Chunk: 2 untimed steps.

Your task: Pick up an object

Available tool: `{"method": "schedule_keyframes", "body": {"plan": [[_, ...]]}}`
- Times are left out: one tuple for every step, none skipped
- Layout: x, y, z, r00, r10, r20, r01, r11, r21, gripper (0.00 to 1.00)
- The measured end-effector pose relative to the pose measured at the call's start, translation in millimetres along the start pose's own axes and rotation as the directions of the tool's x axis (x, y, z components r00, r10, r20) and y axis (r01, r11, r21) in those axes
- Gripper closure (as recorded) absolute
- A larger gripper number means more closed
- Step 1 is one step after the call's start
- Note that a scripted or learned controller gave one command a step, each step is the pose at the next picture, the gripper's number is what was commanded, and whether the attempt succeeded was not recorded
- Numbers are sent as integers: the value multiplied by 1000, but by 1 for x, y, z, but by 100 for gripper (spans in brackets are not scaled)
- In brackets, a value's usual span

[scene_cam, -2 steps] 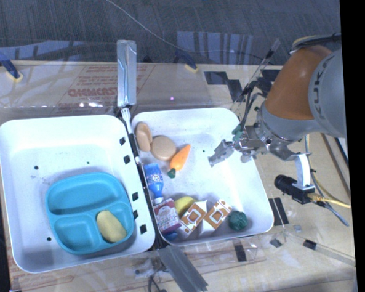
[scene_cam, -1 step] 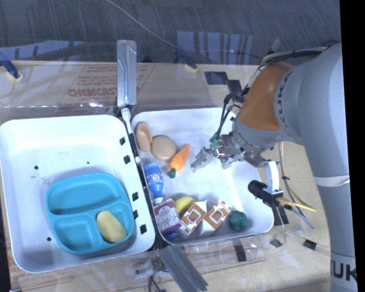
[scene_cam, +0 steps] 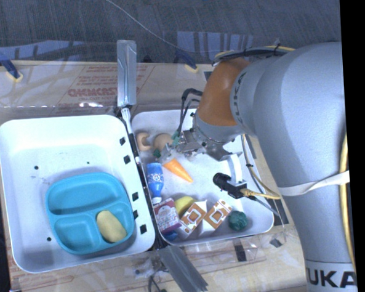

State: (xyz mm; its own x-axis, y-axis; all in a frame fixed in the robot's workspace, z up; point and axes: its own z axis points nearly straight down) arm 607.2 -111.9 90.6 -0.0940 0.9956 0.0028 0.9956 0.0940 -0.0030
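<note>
My gripper (scene_cam: 183, 143) hangs low over the back of the right bin (scene_cam: 261, 225), under the orange band of the arm. Just in front of it lies an orange carrot (scene_cam: 178, 169), pointing towards the front right. To its left sit two beige wooden pieces (scene_cam: 154, 140), near the bin's back left corner. A blue bottle (scene_cam: 154, 175) lies along the left wall. I see nothing held in the gripper.
Along the right bin's front stand a red packet (scene_cam: 166, 217), a yellow fruit (scene_cam: 185, 203), two brown-and-white patterned boxes (scene_cam: 203, 216) and a dark green lump (scene_cam: 238, 220). The left bin (scene_cam: 16, 146) holds a blue divided plate (scene_cam: 81, 198) with a yellow potato-shaped piece (scene_cam: 111, 226) in it.
</note>
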Motion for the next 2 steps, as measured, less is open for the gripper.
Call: {"method": "schedule_keyframes", "body": {"plan": [[-1,0,-11,1000,-3,1,3,1000,0,100],[30,-5,-104,928,-373,6,373,928,-5,100]]}}
